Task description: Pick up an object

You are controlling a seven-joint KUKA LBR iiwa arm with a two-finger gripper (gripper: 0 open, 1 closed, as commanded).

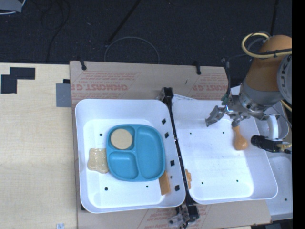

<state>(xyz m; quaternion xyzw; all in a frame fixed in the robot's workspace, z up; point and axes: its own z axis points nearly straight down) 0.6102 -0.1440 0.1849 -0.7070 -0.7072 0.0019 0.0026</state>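
Two bins (pixel 90 128); one blue tray (pixel 143 156); one orange object (pixel 239 141); jaws spread, empty.

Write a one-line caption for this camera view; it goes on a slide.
KUKA gripper poised over the right bin near an orange object; left bin holds a blue divided tray.

Over the right bin (pixel 224 185) the gripper (pixel 224 117) hangs with its fingers spread apart, nothing between them; an orange object (pixel 239 141) lies just beside it. In the left bin (pixel 90 128) a blue divided plate (pixel 138 154) carries a tan round piece (pixel 121 138)
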